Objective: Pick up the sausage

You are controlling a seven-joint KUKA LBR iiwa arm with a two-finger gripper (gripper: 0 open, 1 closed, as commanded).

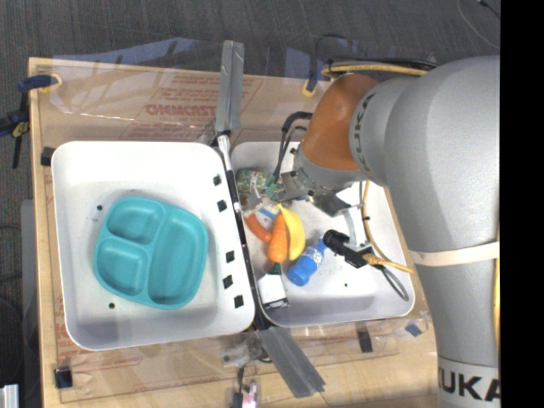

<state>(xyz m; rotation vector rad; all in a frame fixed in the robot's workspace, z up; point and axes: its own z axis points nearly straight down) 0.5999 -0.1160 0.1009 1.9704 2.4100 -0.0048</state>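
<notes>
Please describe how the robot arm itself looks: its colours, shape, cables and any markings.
The arm is bulky, rounded and grey, with an orange band above the wrist. A yellow cable and black cables run along it. White letters "UKA" show on its dark base.

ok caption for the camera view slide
KUKA arm reaching into the right bin of toy food; teal divided plate in the left bin.

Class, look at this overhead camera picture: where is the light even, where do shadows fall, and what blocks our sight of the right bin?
Camera view: even, soft lighting on the left bin and teal plate, with faint shadows by the plate; the grey arm darkens and hides much of the right bin; the clear sheet on the bench shows mild glare; the small items look slightly soft.
</notes>
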